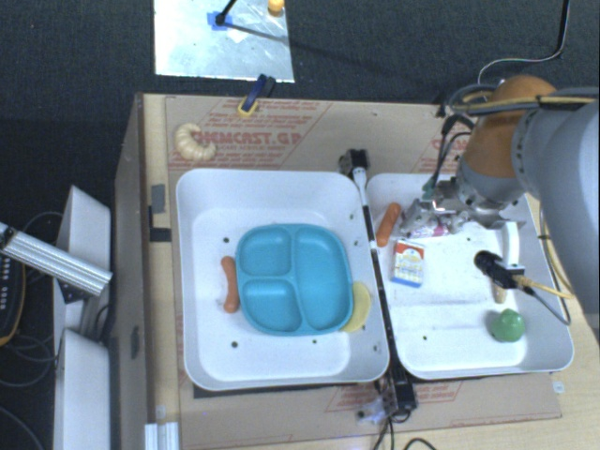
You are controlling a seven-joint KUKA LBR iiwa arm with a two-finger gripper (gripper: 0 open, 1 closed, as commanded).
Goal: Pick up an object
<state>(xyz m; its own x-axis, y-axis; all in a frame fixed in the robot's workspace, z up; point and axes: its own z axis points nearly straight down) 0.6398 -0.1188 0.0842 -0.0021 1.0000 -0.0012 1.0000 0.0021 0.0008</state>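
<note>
My gripper (424,221) hangs over the back left part of the right bin (450,350). An orange sausage-shaped piece (386,224) lies just to its left, against the bin's left wall. A small white box with blue and red print (409,262) lies just in front of the gripper. A green ball (507,325) rests near the front right corner of that bin. I see nothing held by the gripper.
The left bin (216,345) holds a blue divided plate (289,278), an orange sausage (229,283) to its left and a yellow piece (360,307) at its right edge. A cream curled object (192,141) and a blue-yellow tool (255,94) lie behind the bins.
</note>
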